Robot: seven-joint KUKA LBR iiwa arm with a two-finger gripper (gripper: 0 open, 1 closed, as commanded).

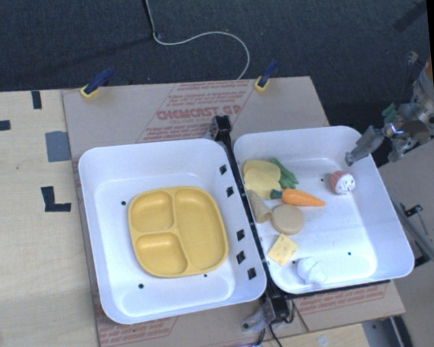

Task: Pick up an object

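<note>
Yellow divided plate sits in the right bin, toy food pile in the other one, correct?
Not quite. The camera view shows the yellow three-compartment plastic plate in the left white bin, not the right. The toy food, including the orange toy carrot, lies in the right white bin.

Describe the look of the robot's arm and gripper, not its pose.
At the right edge, the gripper is a grey metal piece tapering leftward over the right bin's rim. Behind it sits darker, blocky wrist hardware with pale and black parts. Finer markings are too small to tell.
</note>
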